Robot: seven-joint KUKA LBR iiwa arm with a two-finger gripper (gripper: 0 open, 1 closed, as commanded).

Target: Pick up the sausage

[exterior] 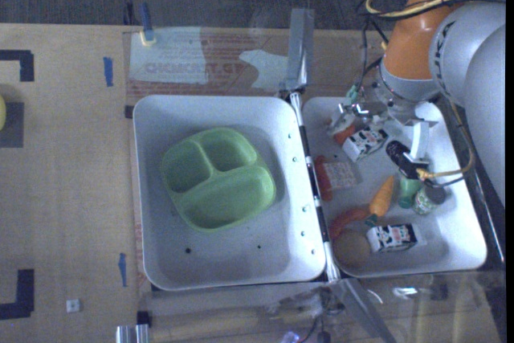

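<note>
In the right bin [470, 249], the sausage [348, 218] lies near the front left corner, close to the wall shared with the left bin [152, 253], touching a carrot [383, 197] and just behind a brown ball [350, 247] and a milk carton [393, 237]. The jaws [353, 110] hover over the bin's back left part, above another carton [365, 140]; whether they are apart or together I cannot tell. A green plate [217, 177] sits in the left bin, with bare floor around it.

Arm [450, 36] low, hand [359, 110] down
</note>
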